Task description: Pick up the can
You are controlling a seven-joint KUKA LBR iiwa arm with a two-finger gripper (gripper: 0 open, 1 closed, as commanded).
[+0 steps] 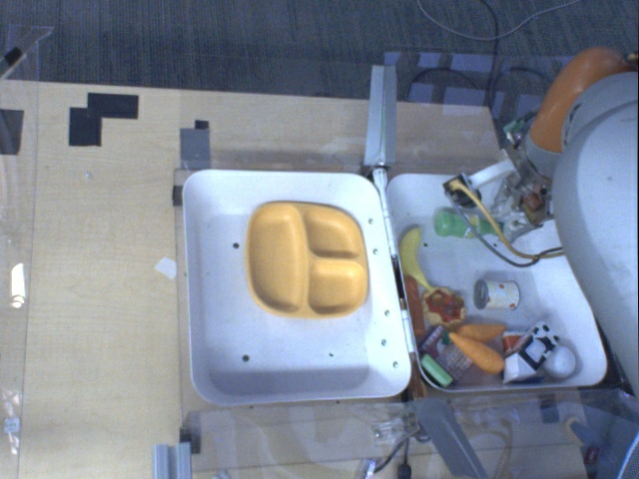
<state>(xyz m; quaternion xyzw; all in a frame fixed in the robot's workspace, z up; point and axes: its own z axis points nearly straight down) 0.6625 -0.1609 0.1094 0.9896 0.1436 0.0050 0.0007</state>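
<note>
The can (496, 293) is a small silver cylinder lying on its side in the middle of the right bin (569, 297). My gripper (519, 206) hangs over the bin's far right corner, up and to the right of the can and well apart from it. Nothing can be seen held in it. The grey arm with its orange band (584, 78) covers the bin's right side.
In the right bin lie a banana (411, 257) along the left wall, a green object (451, 225) near the gripper, a carrot (477, 352), a red item (442, 307) and a black-and-white item (539, 347). The left bin (210, 297) holds a yellow divided tray (305, 257).
</note>
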